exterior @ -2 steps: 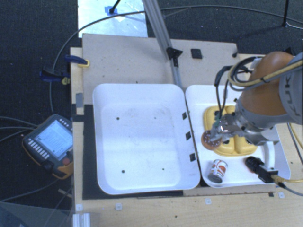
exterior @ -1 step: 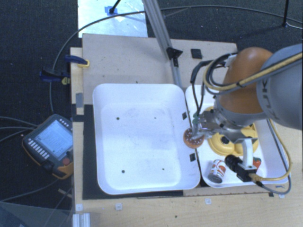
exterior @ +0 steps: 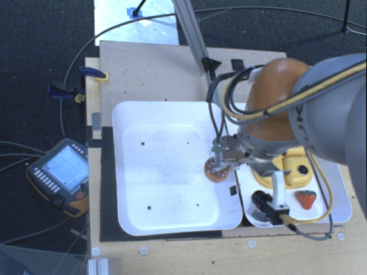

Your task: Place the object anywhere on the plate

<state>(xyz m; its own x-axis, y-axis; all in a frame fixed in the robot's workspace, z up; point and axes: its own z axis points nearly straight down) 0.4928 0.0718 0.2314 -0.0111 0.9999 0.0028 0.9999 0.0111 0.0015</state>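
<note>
A small brown round piece (exterior: pixel 217 172), like a toy doughnut, sits at the tip of my gripper (exterior: pixel 220 162), which appears shut on its upper edge. Both are over the right rim of the left bin (exterior: pixel 166 171). In the right bin a yellow plate (exterior: pixel 265 180) pokes out from under my wrist, a short way right of the brown piece. A yellow block (exterior: pixel 298 166) with a dark spot rests on the plate. The arm hides most of the plate.
A red strawberry toy (exterior: pixel 308 199) lies in the right bin (exterior: pixel 342 211), near its front right corner. The grey and orange arm (exterior: pixel 287 107) covers most of that bin. A teach pendant (exterior: pixel 60 173) lies off the bench to the left.
</note>
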